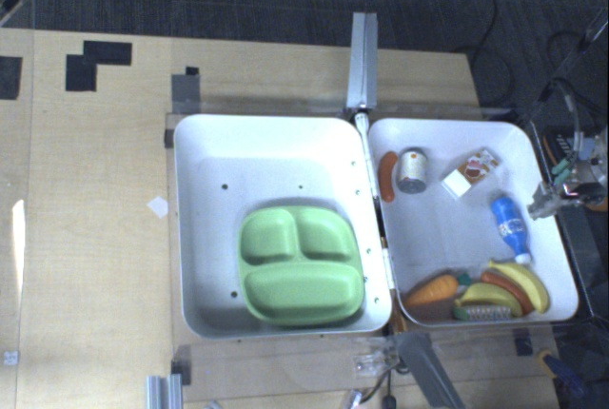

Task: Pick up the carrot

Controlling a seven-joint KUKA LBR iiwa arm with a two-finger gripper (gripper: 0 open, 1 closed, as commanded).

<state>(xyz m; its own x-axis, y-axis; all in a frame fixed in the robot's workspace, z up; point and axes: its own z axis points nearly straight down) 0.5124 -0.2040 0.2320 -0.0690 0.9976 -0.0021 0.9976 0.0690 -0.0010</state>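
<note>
Two shallow white bins sit side by side on the bench (95, 236), divided by a grey metal rail (363, 65) running up from their shared edge. Left bin (205, 169): one green compartment tray (301, 263), three sections, resting toward the near-right part of the floor. Right bin (428, 226): several items. Carrot (430, 289), orange, lying on its side in the near-left corner, its thick end pointing toward the dividing wall, its leafy end touching a cluster of toy produce. Banana (522, 282), yellow, curved, at the near-right corner, just beside the carrot's group; a corn-like yellow piece (482, 312) lies against the near wall beneath it. Blue bottle (510, 224), lying tilted along the right side, white cap toward the near edge. Silver can (412, 171), on its side near the far-left part, with a red sausage-shaped item (386, 177) just beside it against the dividing wall. Small white box (458, 181) and a printed packet (483, 164) lie close together toward the far right. Hand (561, 193): at the right bin's outer right rim, well apart from the carrot, holding nothing visible; whether its fingers stand wide or narrow I cannot tell.
</note>
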